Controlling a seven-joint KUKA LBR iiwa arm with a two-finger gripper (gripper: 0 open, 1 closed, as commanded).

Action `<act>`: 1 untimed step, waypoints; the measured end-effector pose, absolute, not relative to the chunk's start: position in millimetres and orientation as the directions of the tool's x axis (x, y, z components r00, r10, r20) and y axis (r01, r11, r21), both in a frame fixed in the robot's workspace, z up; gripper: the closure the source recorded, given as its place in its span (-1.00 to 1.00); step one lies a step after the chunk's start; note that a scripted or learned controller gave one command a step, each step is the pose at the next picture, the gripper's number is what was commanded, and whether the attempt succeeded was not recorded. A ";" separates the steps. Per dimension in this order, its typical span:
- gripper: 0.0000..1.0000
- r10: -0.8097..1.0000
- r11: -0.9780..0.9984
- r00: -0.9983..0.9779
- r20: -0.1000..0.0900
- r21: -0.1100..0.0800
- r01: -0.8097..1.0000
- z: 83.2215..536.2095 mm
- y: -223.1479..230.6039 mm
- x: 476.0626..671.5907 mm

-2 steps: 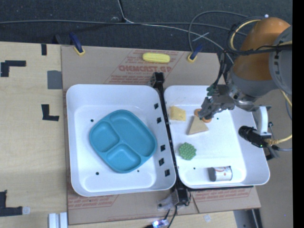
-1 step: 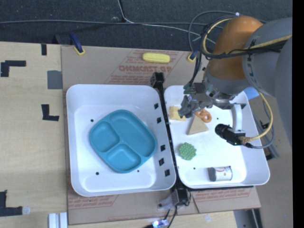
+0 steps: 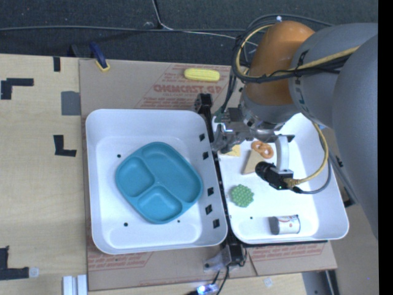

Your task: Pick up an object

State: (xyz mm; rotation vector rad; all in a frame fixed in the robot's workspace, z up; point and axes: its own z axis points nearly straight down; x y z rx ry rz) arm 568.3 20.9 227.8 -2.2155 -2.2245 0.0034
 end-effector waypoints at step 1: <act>1.00 1.000 0.007 -0.007 0.001 -0.002 1.000 228.7 76.3 569.6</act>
